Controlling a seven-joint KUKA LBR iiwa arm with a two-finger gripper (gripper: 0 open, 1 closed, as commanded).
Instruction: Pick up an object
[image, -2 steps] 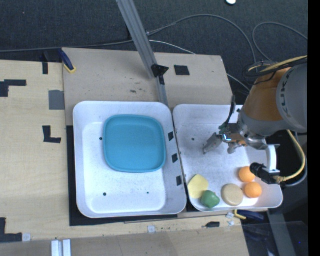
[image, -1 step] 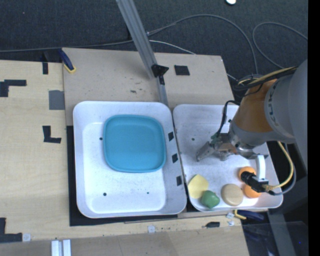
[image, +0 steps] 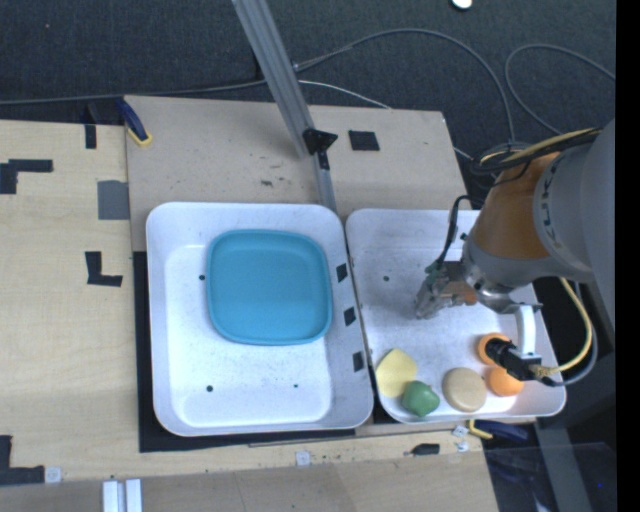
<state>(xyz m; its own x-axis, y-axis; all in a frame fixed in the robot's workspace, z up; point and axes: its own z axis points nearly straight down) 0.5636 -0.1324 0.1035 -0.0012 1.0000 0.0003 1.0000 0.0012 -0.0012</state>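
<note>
My gripper (image: 430, 302) hangs low over the bare middle of the right bin (image: 400, 228), pointing down and to the left. Several small objects lie along the bin's near edge: a yellow piece (image: 395, 370), a green one (image: 420, 398), a beige round one (image: 464, 388) and an orange one (image: 505, 381). A second orange piece (image: 491, 348) sits just behind that, partly hidden by a white part of the arm. All of them lie apart from the gripper, toward the near side and the right.
The left bin (image: 180, 400) holds a blue square plate (image: 268, 285). A grey metal pole (image: 290, 90) slants in from the top, ending at the gap between the bins. Cables run along the right side by the arm.
</note>
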